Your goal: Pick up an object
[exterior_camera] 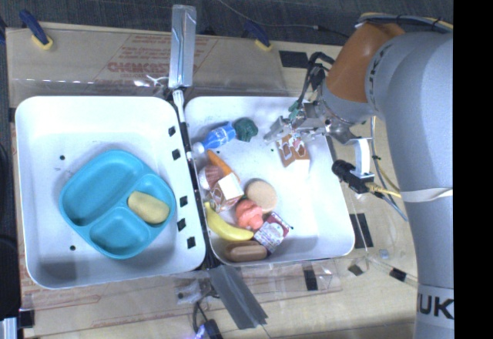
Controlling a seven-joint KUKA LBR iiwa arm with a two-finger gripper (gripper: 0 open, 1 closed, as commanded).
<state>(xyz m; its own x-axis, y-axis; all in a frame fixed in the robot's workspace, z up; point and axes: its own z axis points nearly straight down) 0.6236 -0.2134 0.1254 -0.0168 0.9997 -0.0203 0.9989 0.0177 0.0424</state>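
My gripper (293,139) hangs over the back right part of the right bin (327,210). A small brown packet with white markings (294,151) sits between its fingers, and the gripper is shut on it. Along the bin's left side lies a heap of objects: a blue bottle (219,135), a dark green lump (246,129), an orange carrot (219,162), a small box (228,189), a tan round bun (262,193), a pink-red piece (247,213), a banana (225,228), a brown sausage (246,253) and a red-and-white packet (272,231).
The left bin (46,129) holds a blue divided plate (96,195) with a yellow potato-like piece (149,206) on it. A metal divider (182,45) stands between the bins at the back. The arm's grey body (412,99) crosses the right side.
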